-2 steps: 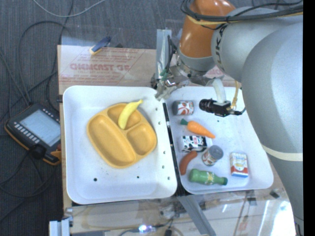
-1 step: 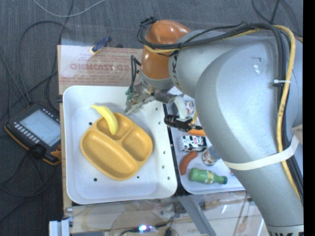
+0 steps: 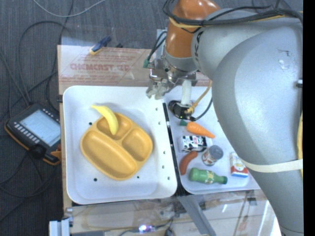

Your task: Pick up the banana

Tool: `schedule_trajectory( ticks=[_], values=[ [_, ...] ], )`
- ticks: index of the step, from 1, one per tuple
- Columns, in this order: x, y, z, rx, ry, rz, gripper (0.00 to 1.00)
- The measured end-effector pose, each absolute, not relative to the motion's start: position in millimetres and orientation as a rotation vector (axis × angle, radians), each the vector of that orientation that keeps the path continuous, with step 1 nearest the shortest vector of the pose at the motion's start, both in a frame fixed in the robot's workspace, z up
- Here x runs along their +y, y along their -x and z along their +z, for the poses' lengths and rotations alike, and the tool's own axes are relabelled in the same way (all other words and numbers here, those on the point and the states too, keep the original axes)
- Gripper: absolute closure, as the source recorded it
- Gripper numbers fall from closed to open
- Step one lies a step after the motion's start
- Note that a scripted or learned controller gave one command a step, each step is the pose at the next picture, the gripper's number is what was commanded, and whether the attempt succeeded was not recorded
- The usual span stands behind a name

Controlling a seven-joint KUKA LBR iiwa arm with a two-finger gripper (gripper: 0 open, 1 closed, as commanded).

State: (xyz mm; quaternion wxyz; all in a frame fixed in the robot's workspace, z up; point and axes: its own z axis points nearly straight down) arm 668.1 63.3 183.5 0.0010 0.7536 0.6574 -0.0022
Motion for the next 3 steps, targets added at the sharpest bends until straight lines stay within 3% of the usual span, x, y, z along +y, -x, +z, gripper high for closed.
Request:
schedule_trajectory(
  ticks=[1,2,3],
  values=[
    [156.1,-582.2,116.1,2.375,-2.05,0.015,1.0],
    [117.2,-570.2,151.1,1.972,-2.447,-0.008,1.0],
    [152.3,-542.8,142.6,1.819,-2.566,-0.01,1.0]
  ],
)
